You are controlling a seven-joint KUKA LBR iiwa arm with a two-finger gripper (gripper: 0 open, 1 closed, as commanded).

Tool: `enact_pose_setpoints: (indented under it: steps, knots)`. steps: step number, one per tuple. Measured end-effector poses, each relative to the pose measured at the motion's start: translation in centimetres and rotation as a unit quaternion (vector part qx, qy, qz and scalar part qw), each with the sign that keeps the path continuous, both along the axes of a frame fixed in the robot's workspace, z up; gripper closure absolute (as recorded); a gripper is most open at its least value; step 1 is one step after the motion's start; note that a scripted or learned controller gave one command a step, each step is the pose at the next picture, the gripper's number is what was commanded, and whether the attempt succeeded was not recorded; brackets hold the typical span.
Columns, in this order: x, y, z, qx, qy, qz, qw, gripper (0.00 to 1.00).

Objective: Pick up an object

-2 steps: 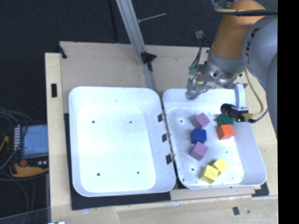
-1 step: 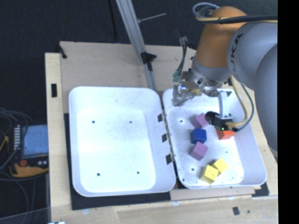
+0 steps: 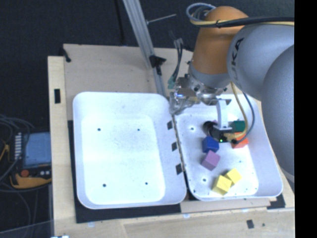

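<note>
1. Nearest the camera, on the surface (image 3: 99, 68), two white bins sit side by side: the left bin (image 3: 119, 148) and the right bin (image 3: 194, 155). Everything I could pick lies in the right one.
2. At that bin's near end I count two yellow blocks, one (image 3: 222, 184) just in front of the other (image 3: 234, 175), touching or nearly so.
3. A little farther in lies one purple block (image 3: 210, 159).
4. Just beyond it sits one blue block (image 3: 210, 145), close to the purple one.
5. To the blue block's right is one orange piece (image 3: 239, 143), and just behind that one green piece (image 3: 239, 126). Both are partly hidden, so I cannot tell their shapes.
6. That makes six things in all: two yellow, and one each of purple, blue, orange and green.
7. Farthest off, my jaws hang at the far left corner of the right bin, by the rim where the two bins meet, well apart from every block. I cannot tell whether they are wide or narrow, and I see nothing between them.
8. As I judge it, the pick is not yet made. I have yet to move over a block, come down, close on it and lift.
</note>
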State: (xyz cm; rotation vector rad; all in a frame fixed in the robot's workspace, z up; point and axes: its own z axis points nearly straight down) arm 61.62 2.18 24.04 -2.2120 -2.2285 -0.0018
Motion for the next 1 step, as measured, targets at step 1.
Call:
enact_pose_setpoints:
  steps: [1]
  knots:
    - [-1.37, 5.29, 0.91, 0.0004, 0.001, 0.0, 1.0, 1.0]
